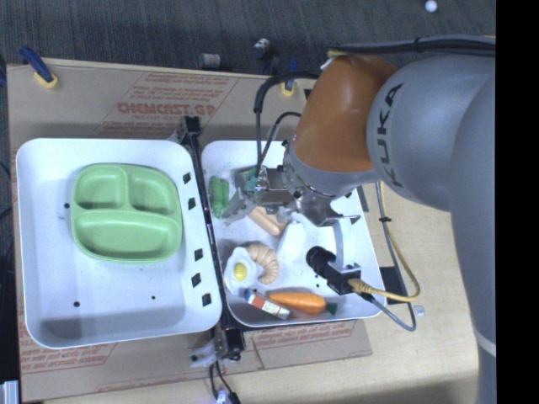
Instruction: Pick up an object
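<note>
The arm (396,116) reaches from the right over the right bin (370,251). The left bin (42,225) holds a green tray (126,211). The end effector (261,194) hangs low at the right bin's far left; I cannot tell its grip state. Near it lie a green item (219,196), a sausage (266,220), a croissant (265,261), a fried egg (240,270), a carrot (296,301) and a marker (268,306).

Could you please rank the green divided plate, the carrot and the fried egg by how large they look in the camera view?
1. green divided plate
2. carrot
3. fried egg, though only slightly smaller than the carrot
</note>
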### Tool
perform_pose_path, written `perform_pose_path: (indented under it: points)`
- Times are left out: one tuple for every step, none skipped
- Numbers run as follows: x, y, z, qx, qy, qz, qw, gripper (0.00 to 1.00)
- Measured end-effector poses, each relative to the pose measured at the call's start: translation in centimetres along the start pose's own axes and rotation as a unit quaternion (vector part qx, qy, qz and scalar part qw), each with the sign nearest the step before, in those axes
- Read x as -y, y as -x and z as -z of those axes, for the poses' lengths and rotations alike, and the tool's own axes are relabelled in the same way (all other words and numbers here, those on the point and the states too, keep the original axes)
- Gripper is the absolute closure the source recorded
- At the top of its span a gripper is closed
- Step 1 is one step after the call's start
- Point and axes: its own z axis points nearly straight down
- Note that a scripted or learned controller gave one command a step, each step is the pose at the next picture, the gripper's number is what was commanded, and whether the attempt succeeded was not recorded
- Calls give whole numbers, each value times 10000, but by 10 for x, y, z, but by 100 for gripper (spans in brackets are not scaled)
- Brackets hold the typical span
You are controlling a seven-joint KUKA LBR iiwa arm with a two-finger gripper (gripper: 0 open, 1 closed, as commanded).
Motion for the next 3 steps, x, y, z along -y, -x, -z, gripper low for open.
perform_pose_path:
  points:
    - [-1, 0, 10, 3, 0, 18, 10000, 100]
    - [-1, 0, 10, 6, 1, 22, 10000, 0]
    - [31, -80, -60, -3, -9, 14, 10000, 0]
